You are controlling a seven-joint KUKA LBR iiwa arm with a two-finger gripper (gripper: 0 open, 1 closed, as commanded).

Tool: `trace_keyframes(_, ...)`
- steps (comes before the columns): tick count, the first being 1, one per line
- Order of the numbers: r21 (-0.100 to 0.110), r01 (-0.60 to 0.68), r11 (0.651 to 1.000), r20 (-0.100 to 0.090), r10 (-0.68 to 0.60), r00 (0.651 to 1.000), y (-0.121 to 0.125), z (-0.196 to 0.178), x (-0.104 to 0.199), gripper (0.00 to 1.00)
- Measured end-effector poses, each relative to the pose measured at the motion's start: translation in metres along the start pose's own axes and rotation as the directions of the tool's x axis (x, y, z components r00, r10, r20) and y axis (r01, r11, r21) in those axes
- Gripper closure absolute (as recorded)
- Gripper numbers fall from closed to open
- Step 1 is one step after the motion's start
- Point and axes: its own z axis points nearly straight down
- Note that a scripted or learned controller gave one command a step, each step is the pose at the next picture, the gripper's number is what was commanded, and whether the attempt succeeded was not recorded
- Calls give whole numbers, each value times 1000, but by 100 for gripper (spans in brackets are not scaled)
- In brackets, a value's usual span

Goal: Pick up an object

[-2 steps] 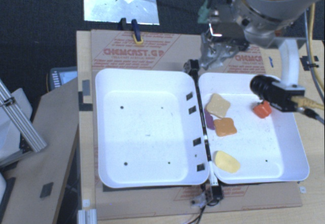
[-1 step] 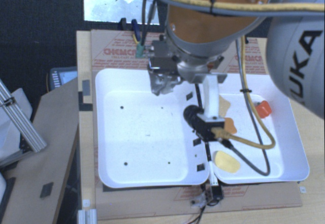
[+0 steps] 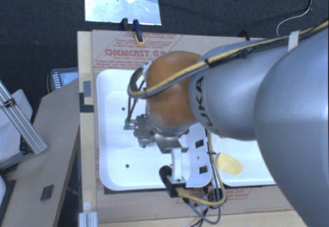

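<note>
Reaching over the left bin, the arm hides its hand, state untellable, and risks missing the yellow object alongside.

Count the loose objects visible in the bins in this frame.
1: a yellow object lies in the right bin, just past the arm. More may be hidden under the arm.

A wooden bench is carrying a printed cardboard sheet, and 2 shallow white bins are sitting on it side by side: left bin, right bin.
</note>
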Motion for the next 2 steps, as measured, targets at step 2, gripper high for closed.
trace_keyframes(2,-14,0,1000,-8,-1,1000,5,90,-2,100)
